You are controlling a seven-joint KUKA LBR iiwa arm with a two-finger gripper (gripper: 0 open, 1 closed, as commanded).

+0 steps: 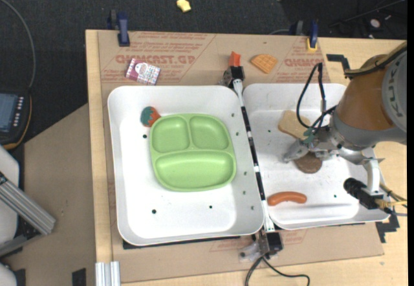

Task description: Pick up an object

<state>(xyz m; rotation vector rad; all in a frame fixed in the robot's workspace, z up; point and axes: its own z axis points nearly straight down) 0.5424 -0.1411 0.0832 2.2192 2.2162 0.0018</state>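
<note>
Bench stock as seen from above: two shallow white bins side by side on a brown board. Left bin (129, 168): one green divided plate (192, 151) with three compartments, lying flat near the middle; one small toy with red and teal parts (150, 116), just beside the plate's upper left corner. Right bin (336, 210): one tan slice of toy bread (291, 124) in the upper part; one round brown piece (309, 164) near the centre; one orange-red sausage (286, 198) lying along the front wall, well apart from the other two. Arm, grey with an orange band, reaches in from the right over the right bin; its gripper (304, 149) is low over the bin floor, between the bread slice and the brown piece and touching or nearly touching the brown piece. Whether the jaws are spread or pressed together, I cannot tell from here, and nothing visibly sits between them. On the board behind the bins: one pink-and-white packet (142, 71), one small waffle-patterned cracker (263, 63). On the dark floor beyond: one small yellow item (184, 4).
</note>
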